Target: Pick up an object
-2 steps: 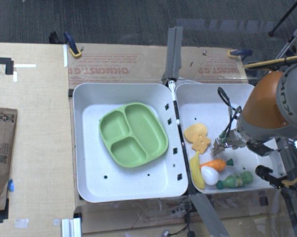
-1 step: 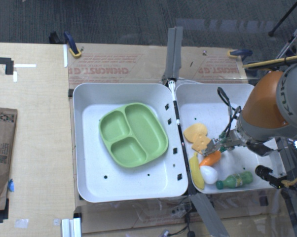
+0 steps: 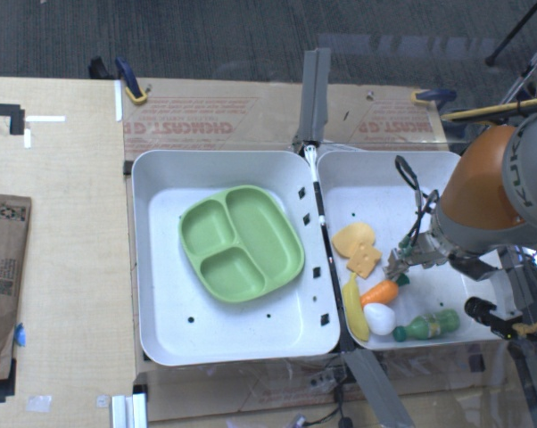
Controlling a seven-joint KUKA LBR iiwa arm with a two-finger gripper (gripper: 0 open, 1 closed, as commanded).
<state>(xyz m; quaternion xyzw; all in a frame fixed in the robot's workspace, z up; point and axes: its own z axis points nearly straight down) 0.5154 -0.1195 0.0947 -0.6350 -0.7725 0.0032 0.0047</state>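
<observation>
Camera view places the gripper (image 3: 400, 266) low in the right bin (image 3: 375, 172), just above the carrot (image 3: 380, 292), positioned for a grasp; finger spread cannot be determined.

We see the grey arm with its orange band (image 3: 484, 184) reaching in from the right, wrist angled down-left, and the dark two-finger gripper (image 3: 399, 267) lowered at its end.
</observation>
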